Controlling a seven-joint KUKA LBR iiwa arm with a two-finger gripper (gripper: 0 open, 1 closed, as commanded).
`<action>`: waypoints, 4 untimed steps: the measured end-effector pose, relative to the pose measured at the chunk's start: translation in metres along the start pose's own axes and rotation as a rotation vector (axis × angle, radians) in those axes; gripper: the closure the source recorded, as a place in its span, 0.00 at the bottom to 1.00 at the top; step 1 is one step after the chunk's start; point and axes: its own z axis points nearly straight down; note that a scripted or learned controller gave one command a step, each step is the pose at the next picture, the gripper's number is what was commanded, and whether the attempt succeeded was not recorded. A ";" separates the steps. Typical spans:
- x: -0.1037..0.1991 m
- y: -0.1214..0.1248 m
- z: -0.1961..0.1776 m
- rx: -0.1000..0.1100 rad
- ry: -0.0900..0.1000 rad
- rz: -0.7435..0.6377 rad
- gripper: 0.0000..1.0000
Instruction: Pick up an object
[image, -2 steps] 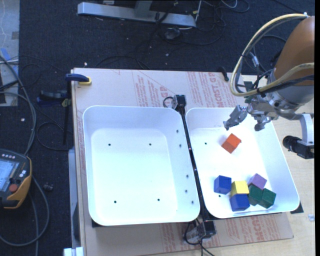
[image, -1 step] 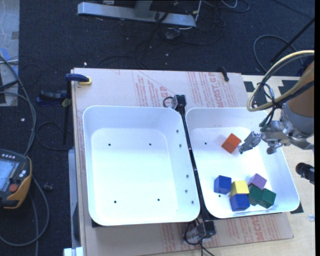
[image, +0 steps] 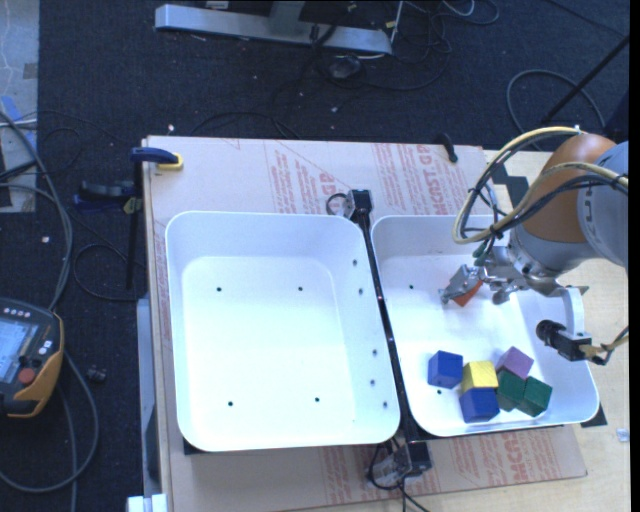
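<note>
Over the right-hand shallow white plastic bin hangs the grey arm with its orange band, reaching in from the right, yellow and black cables looping above the wrist. The end effector sits low over the upper middle of that bin, and there is a small orange-red piece at its tip; whether that is a held object or part of the tool, I cannot tell, and I cannot tell if it is apart or together.

Down in the near right corner of the same bin, the blocks are bunched up: a dark blue cube on the left, a yellow cube touching a second blue block below it, then a purple block and a green block pressed together on the right. All lie well apart from the end effector.

The left-hand white bin sits just beside it on the cardboard-covered surface.
</note>
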 end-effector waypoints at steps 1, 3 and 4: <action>-0.003 0.028 -0.003 -0.003 -0.002 0.000 0.00; -0.019 0.063 -0.068 -0.004 -0.003 -0.005 0.00; 0.020 0.066 -0.053 -0.001 -0.001 -0.046 0.00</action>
